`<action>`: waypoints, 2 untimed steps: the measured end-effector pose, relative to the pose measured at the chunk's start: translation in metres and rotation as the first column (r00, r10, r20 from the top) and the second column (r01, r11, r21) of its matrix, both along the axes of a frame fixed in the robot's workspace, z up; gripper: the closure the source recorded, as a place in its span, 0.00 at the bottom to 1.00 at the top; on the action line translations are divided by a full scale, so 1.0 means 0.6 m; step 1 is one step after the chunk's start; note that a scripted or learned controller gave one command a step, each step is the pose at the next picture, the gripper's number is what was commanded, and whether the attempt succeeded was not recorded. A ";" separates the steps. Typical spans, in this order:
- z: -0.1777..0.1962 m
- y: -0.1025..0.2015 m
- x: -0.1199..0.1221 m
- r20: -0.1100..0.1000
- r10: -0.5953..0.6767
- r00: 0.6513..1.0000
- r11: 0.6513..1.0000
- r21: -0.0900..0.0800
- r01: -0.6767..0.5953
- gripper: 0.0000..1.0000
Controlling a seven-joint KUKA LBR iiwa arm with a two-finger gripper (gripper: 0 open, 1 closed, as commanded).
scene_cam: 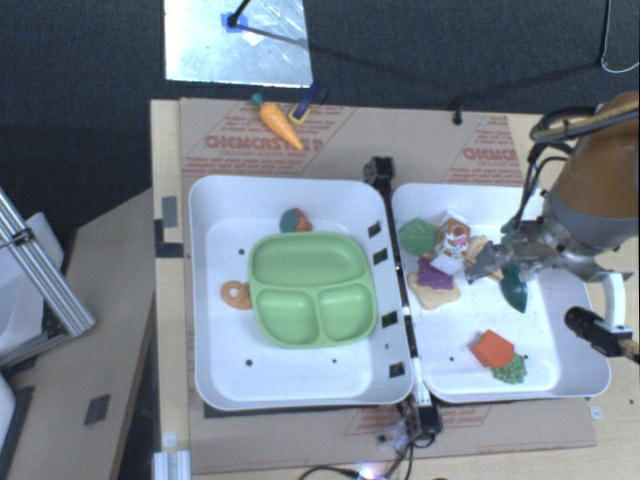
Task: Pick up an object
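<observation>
My gripper (492,262) hangs over the middle of the right bin (560,313), reaching in from the right. It is just right of a white and red carton (455,242) and a purple piece (435,273) lying on a tan flat piece (440,294). A dark teal object (515,290) sits directly under the wrist, and I cannot tell whether it is held or lying on the bin floor. A green round toy (418,235) lies to the left. A red block (492,348) and a green bunch (512,370) lie near the front.
The left bin (215,358) holds a green divided plate (308,288), a small brown ring (237,294) and a small orange and teal toy (294,220). A toy carrot (278,123) lies on the cardboard behind the bins. A foil sheet (238,28) lies further back.
</observation>
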State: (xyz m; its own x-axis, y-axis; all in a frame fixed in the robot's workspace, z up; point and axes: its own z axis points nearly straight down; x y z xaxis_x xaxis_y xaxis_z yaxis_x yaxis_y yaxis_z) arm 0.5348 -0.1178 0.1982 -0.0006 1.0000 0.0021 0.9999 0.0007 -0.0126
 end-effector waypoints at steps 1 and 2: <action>0.012 0.000 0.005 0.014 0.003 1.000 1.000 -0.002 -0.003 0.00; -0.060 0.010 0.005 0.011 0.001 1.000 1.000 -0.001 -0.001 0.00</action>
